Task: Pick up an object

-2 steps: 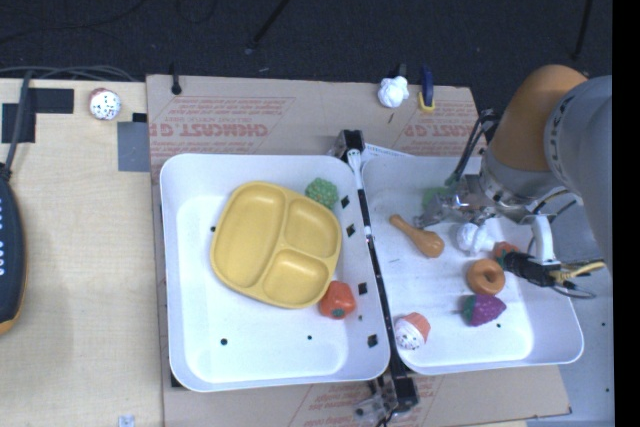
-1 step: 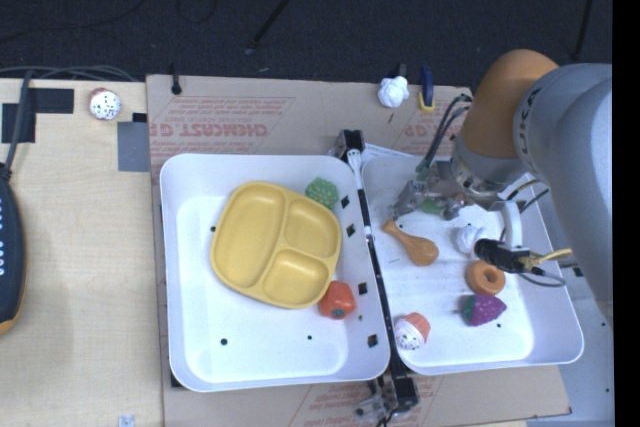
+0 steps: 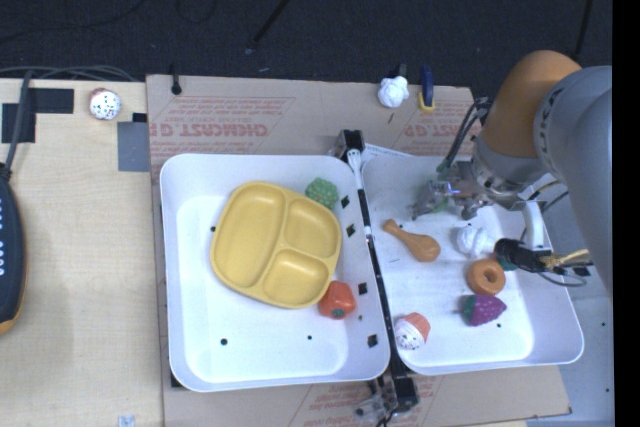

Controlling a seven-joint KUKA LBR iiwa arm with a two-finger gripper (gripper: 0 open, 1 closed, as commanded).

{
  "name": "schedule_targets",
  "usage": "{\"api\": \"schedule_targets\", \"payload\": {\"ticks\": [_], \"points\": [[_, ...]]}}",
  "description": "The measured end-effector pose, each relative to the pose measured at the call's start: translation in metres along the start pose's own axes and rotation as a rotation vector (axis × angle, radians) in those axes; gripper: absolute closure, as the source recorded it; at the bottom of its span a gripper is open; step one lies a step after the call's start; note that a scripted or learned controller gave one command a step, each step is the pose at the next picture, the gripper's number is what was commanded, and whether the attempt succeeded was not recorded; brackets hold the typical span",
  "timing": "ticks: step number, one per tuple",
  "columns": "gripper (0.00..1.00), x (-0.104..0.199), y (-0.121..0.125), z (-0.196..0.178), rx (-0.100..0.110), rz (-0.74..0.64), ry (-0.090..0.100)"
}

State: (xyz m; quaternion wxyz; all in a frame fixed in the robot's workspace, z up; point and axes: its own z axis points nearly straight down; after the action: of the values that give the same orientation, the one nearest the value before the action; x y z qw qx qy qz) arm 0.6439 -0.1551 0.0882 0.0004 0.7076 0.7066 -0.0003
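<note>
Yellow divided plate (image 3: 278, 244) lies in the left bin (image 3: 190, 335), with a green piece (image 3: 322, 191) and a red pepper toy (image 3: 338, 299) touching its edge. In the right bin (image 3: 545, 340) lie a drumstick (image 3: 412, 240), a doughnut (image 3: 486, 276) and purple grapes (image 3: 482, 309). The pincer (image 3: 447, 200) hovers low above the drumstick, holding nothing; how far it is open I cannot tell. I judge this the approach; next it should descend onto one toy.
</note>
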Motion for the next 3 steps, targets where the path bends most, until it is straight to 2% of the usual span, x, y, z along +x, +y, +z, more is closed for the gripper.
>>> {"api": "schedule_targets", "payload": {"ticks": [1, 3], "points": [[0.00, -0.061, 0.000, 0.000, 0.000, 0.001, -0.002], [0.00, -0.048, -0.001, 0.000, 0.002, -0.002, 0.002]]}}
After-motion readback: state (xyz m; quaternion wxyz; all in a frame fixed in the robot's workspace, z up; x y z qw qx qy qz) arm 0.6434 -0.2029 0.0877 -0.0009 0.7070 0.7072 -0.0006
